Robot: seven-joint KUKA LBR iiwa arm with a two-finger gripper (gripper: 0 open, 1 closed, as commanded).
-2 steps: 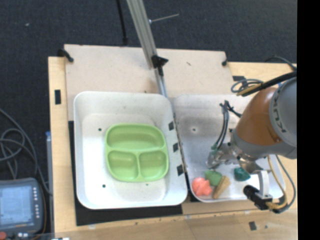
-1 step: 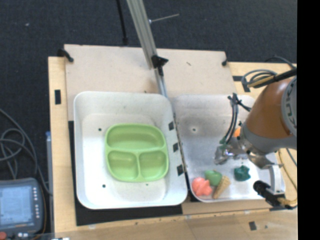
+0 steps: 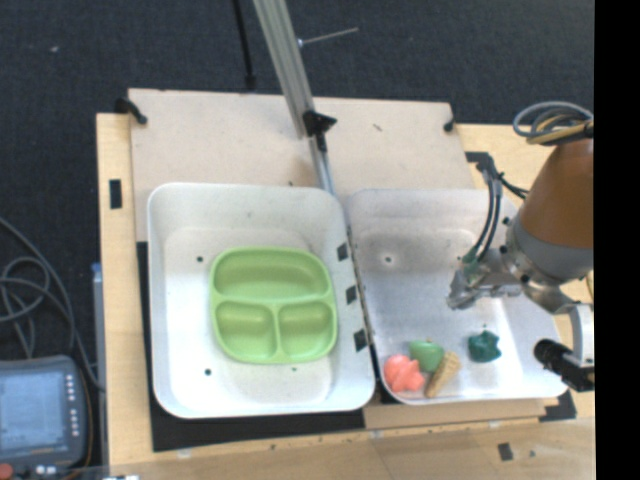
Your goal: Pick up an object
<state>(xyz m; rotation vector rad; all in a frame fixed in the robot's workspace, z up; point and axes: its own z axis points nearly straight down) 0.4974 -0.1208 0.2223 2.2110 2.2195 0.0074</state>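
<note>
So the gripper (image 3: pixel 468 290) is hanging over the right bin (image 3: pixel 420 218), roughly in the middle of its floor, and honestly I can't tell how the tool is set from this angle, it's just a grey blur under the wrist. Nothing is visibly in it.

All the pickable stuff in that bin is bunched along the 6 o'clock edge: a pink toy (image 3: pixel 402 372) at about 7 o'clock, a green toy (image 3: pixel 427 353) just beside it, a tan cone-ish piece (image 3: pixel 444 374) leaning against the green one, and a dark teal toy (image 3: pixel 484 346) a bit apart toward 5 o'clock. The left bin (image 3: pixel 180 268) has a green divided plate (image 3: pixel 272 303) sitting flat in its centre.

What I'd worry about:
- The pink, green and tan things are touching or nearly so. Coming down on one probably shoves the others or pinches two at once.
- They're right against the bin's sloped wall, so the tool could clip the rim or push a toy up the slope instead of closing on it.
- The teal one looks like the safest bet since it stands alone, but it's small and lumpy, so it could squirt out.

As for writing or brands: nothing readable anywhere. There's a screen (image 3: pixel 40 408) at 8 o'clock off the bench, too blurry to read.
</note>
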